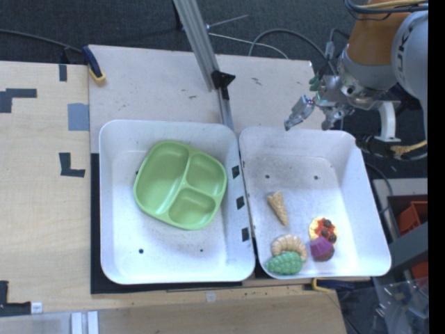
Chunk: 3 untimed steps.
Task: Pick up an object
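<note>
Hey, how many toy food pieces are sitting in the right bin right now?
5. A cone-shaped piece lies mid-bin. Near the front edge cluster a croissant, green grapes, a purple piece and a yellow-red piece. Smaller ones may be hidden among them.

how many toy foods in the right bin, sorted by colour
tan: 2, the cone and the croissant
green: 1, the grapes
purple: 1, the purple piece
yellow and red: 1, the round piece
total: 5
</note>
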Motion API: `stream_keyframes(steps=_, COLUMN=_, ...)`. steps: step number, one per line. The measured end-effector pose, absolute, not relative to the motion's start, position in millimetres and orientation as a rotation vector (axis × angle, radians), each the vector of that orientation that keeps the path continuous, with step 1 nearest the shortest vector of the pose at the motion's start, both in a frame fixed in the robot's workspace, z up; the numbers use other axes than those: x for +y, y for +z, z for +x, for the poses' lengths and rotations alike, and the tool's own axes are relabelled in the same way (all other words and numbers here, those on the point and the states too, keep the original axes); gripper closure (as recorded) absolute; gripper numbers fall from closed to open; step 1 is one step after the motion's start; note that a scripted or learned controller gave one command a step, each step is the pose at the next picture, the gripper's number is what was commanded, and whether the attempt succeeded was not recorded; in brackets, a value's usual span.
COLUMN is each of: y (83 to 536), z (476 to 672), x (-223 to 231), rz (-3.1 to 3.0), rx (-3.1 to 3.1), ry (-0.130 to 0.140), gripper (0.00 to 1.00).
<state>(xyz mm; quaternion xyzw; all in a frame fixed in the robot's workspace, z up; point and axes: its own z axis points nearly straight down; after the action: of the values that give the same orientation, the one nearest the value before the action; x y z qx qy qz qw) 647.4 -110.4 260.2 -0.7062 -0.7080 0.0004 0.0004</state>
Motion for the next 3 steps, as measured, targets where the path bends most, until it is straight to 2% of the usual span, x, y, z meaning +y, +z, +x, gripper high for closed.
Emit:
stream_keyframes(steps=1, y=260.3, z=647.4, x=-110.4, rz=-2.218, rx=-2.224, ry=0.001, gripper=0.00)
stream_keyframes(steps=2, y=215.4, z=650.6, x=-106.6, rz=-2.216, rx=-2.223, ry=0.007, gripper=0.00)
stream_keyframes(steps=3, y=155.3, z=643.9, x=-98.6, rz=-2.215, rx=-2.220, ry=0.009, gripper=0.00)
